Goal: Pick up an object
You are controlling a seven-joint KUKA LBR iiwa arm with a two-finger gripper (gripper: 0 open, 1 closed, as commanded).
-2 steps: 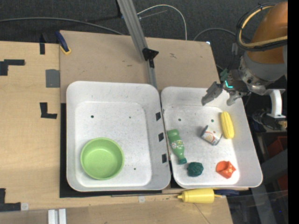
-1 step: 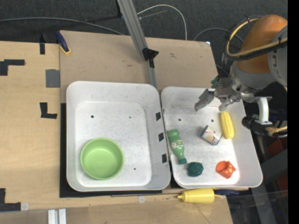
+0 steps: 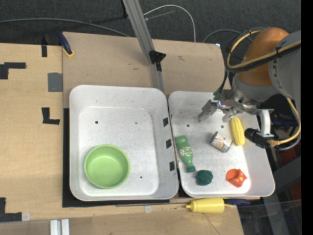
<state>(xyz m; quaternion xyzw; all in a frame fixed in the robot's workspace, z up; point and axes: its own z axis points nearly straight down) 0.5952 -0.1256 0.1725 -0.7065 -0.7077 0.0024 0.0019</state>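
The right bin holds a green bottle lying near its left wall, a dark green lump, a red object, a small silver can on its side and a yellow corn cob. My gripper hovers over the upper middle of this bin, open, its fingers spread with nothing between them. The can lies just below it and the corn cob just to its right.
A green bowl sits at the front left of the left bin. A yellow bottle lies on the bench in front of the right bin. A slanted metal pole stands behind the bins.
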